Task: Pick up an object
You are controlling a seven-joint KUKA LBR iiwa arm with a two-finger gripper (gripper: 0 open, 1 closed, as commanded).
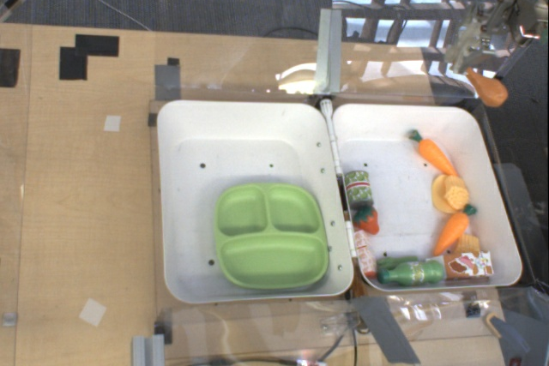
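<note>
My gripper (471, 64) hangs above the back right corner of the right bin (390, 141), at the top right of the camera view. Its fingers are shut on the narrow end of a brown drumstick-shaped toy (489, 88), which dangles clear of the bin's rim. Still lying in the right bin are an orange carrot (433, 153), a yellow corn piece (451, 195), a second carrot (452, 229), a green bottle (412, 272), a juice carton (469, 265), a small can (356, 187) and a strawberry (368, 221).
The left bin (197, 141) holds a green divided plate (271, 234). A metal rail frame (403, 26) stands behind the right bin, close to the gripper. A thin divider (334, 176) separates the bins. Bare wooden bench (77, 210) lies to the left.
</note>
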